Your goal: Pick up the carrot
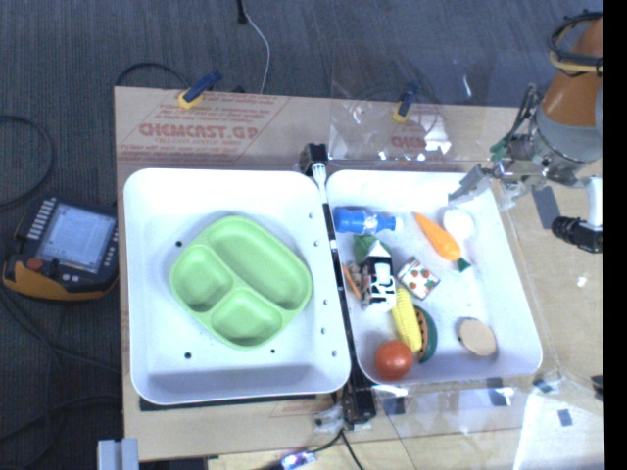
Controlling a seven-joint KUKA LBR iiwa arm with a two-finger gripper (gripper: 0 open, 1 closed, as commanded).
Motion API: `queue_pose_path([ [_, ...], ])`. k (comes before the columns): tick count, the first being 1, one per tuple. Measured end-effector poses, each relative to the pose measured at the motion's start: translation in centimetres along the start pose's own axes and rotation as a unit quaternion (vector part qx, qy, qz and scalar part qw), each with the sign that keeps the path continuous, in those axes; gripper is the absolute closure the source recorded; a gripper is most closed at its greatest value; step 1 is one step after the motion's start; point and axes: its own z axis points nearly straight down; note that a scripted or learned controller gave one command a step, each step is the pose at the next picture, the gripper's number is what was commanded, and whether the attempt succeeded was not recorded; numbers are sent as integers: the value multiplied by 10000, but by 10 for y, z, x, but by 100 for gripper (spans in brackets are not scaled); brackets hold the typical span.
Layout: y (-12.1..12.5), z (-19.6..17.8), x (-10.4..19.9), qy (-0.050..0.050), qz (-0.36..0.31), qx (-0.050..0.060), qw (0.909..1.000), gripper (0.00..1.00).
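Carrot, a small orange tapered plastic one (437,235), lies in the upper middle of the right shallow white bin (517,292), slanting from upper left to lower right, its lower end close against a white egg-shaped piece (458,224). Red print on the brown cardboard sheet (225,125) under the bins reads something like "CHEMCAST GP", though the slant makes the letters hard to be sure of; a small white cube with red and green spots (419,279) and a black-and-white printed block (378,280) carry markings too small to read. The gripper (482,179) hangs above the upper right corner of that bin, up and to the right of the carrot and apart from it, with nothing between its fingers; I cannot tell whether the jaws are spread or pressed together. There are two bins: the left white bin (147,292) holds one green three-compartment plate (241,278), and the right one holds one carrot, one blue bottle with a white cap (361,221), one yellow corn cob (406,313), one red tomato (394,358) and one tan round slice (477,337). Two yellow-and-blue clamps (199,88) grip the top edge of the cardboard. One orange-and-grey handheld pendant with a screen (61,248) lies on the dark carpet to the left.
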Motion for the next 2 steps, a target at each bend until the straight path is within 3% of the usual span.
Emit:
queue_pose_path([
  [1,-21,108,8,47,-62,-56,10000,0],
  [2,-22,100,8,25,-75,-36,10000,100],
])
